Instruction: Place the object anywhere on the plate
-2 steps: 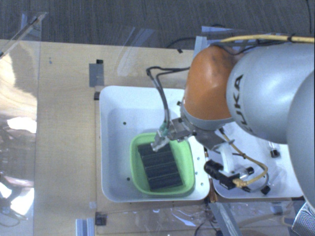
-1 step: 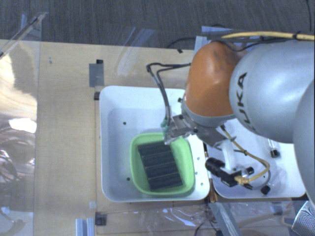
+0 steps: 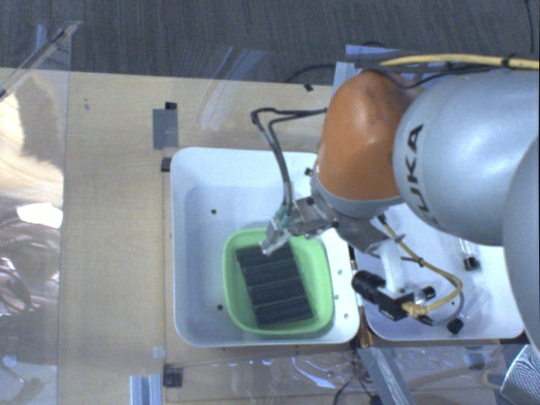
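Observation:
A green square plate (image 3: 319,270) rests in the front right part of the left white bin (image 3: 198,226). On the plate lies a dark ribbed rectangular object (image 3: 274,287), set slightly askew. My gripper (image 3: 277,236) hangs over the plate's far edge, right at the far end of the dark object. Its tip is small and partly hidden by the wrist. The grey arm with its orange band (image 3: 363,142) reaches in from the right and covers much of the right bin.
The right white bin (image 3: 494,306) shows below the arm, with a small dark item (image 3: 470,264) near its right side and another (image 3: 456,326) at its front. Pale wooden bench (image 3: 101,226) stretches left of the bins.

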Controlling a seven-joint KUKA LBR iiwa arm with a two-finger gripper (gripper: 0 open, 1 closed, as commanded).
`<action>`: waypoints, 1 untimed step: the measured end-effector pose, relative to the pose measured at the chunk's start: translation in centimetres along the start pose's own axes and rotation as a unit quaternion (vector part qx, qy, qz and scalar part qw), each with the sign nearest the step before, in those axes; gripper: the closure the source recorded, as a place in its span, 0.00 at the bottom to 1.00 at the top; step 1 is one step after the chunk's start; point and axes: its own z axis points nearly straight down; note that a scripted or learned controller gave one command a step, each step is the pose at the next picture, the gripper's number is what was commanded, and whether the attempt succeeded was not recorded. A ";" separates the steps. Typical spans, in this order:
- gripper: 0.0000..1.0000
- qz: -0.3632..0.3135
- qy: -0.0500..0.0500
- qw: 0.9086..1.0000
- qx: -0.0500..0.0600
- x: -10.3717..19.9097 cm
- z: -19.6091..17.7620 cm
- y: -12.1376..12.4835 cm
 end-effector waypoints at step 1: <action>0.00 0.012 0.000 1.000 0.004 -0.1 1.6 -0.2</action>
